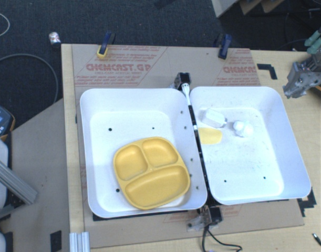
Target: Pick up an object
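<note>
The gripper [302,80] stands at the right edge outside the right bin [286,140], finger opening not discernible, while the yellow divided plate [151,172] lies in the left bin [97,140].

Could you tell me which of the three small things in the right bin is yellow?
The flat yellow piece nearest the divider; the white block and the white ball beside it are both white.

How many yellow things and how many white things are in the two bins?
Yellow: 2, the divided plate in the left bin and a small flat yellow piece in the right bin.
White: 2, a white block and a small white ball, both in the right bin.
Total: 4
</note>
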Robot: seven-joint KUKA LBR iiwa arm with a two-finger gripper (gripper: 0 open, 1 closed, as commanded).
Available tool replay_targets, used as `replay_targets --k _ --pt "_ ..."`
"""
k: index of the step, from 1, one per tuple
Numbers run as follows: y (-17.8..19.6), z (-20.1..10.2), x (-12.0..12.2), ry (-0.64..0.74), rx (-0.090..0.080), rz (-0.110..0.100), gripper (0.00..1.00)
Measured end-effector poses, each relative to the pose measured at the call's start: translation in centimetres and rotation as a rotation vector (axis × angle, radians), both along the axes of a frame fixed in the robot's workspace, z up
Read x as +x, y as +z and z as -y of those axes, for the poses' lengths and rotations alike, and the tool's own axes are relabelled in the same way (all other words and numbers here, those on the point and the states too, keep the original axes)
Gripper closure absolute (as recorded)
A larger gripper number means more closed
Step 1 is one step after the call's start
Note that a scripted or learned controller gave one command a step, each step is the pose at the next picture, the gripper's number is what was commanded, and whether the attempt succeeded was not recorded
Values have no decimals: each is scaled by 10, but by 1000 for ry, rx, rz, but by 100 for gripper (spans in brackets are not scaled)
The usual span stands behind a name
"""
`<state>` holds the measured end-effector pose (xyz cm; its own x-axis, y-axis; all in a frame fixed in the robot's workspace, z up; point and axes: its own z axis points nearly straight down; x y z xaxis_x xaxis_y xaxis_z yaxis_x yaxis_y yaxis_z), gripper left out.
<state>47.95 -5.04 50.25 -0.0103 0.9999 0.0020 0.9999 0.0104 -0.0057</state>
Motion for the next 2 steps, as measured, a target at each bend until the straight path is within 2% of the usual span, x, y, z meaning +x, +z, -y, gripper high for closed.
replay_targets --k 1,2 --pt "-73 -57 -1 -3 -1 -4 100" --pt "-59 -148 0 1 1 9 100"
